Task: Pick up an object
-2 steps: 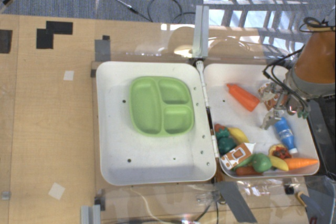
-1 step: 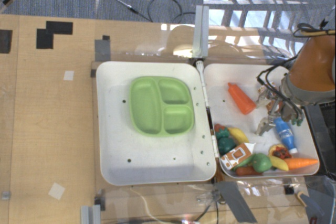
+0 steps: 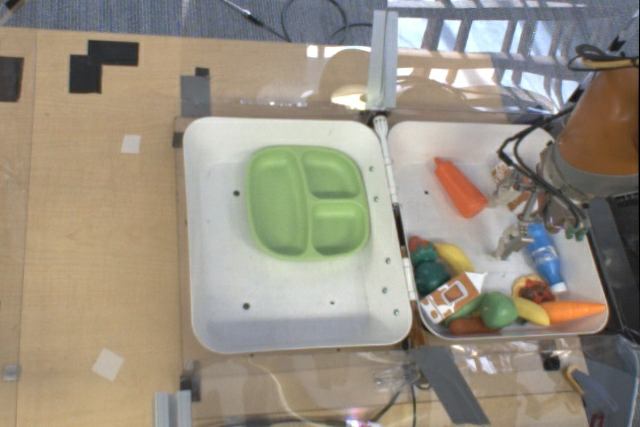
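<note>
Right now the end effector (image 3: 522, 237), whose state I cannot tell, hangs over the right bin (image 3: 420, 150) just beside the blue bottle (image 3: 545, 260), which could roll aside if nudged off-centre.
</note>
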Tool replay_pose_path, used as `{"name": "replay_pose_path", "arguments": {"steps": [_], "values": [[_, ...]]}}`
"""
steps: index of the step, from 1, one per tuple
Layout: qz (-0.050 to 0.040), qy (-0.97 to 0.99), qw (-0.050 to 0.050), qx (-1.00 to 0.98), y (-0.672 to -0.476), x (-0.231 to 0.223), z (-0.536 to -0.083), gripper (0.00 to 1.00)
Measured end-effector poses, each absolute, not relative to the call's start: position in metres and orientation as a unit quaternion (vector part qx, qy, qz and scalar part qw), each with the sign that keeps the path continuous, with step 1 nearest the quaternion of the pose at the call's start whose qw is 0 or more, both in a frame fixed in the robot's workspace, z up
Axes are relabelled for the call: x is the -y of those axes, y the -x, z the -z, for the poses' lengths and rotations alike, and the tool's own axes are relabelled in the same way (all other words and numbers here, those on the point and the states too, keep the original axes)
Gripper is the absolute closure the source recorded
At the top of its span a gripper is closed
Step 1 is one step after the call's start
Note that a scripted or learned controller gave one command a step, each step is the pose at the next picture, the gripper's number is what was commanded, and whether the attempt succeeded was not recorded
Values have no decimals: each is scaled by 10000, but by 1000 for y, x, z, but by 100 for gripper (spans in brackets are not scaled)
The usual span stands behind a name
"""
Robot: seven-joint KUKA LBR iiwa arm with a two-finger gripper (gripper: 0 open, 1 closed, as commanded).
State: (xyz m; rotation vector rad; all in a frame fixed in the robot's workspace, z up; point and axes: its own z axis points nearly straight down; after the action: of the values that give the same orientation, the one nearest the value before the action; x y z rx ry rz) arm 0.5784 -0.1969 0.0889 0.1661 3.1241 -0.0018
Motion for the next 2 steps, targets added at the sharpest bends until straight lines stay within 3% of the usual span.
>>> {"name": "replay_pose_path", "arguments": {"steps": [1, 2], "values": [[12, -517, 109, -9986, -582, 196, -103, 100], [-14, -1714, 56, -9852, -653, 135, -88, 100]]}}
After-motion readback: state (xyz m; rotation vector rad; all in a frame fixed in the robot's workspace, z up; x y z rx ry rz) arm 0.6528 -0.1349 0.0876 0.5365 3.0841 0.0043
